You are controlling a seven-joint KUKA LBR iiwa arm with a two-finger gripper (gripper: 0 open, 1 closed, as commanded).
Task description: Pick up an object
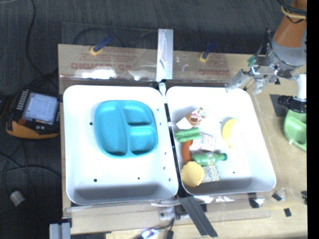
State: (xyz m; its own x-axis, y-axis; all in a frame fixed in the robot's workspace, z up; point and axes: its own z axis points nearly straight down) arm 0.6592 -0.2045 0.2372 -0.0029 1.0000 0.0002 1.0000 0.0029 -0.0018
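Note:
The right bin (259, 148) holds several small items. A yellow wedge (228, 131) lies alone toward its right side. Near the left wall are a red-and-white carton (196, 117), a green vegetable (187, 135), an orange carrot (186, 152), a green bottle (209, 158), a white packet (205, 142) and a yellow ball (192, 173). My gripper (244, 82) hangs over the bin's far right corner, well above the items. It is open and holds nothing. The orange band (289, 31) of the arm sits behind it.
The left bin (79, 173) holds a blue divided tray (127, 127). A green object (297, 126) stands on the bench right of the bins. A clear plastic sheet (124, 63) lies behind both bins, and a handheld device (37, 111) lies on the floor at left.

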